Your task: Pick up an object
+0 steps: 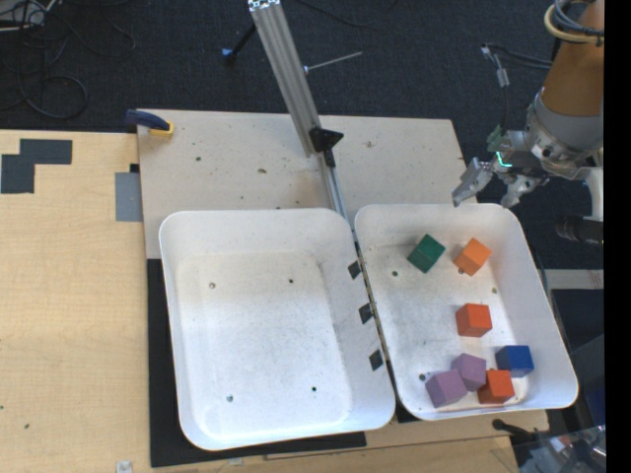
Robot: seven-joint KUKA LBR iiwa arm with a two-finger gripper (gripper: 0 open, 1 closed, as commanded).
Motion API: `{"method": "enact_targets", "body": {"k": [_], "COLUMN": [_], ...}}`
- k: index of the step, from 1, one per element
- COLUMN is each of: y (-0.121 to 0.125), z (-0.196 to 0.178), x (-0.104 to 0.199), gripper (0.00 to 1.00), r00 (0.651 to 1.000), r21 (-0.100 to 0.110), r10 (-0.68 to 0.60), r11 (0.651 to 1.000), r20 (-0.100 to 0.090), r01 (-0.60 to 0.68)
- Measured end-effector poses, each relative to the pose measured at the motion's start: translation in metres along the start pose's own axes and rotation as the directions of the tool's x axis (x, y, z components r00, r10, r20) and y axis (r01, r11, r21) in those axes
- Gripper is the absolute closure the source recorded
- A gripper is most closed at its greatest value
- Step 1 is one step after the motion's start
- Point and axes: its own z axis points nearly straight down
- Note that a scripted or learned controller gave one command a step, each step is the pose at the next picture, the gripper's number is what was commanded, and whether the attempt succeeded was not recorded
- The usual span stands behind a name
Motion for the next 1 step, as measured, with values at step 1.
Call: {"method": "enact_targets", "body": {"k": [1], "y": [0.0018], "z": [0.0437], "x": [0.0014], "gripper": [0.0], "r00": [1.0], "r21": [0.003], "r10": [-0.001], "r11": [1.0], "r20": [-0.001], "r01": [0.001]}}
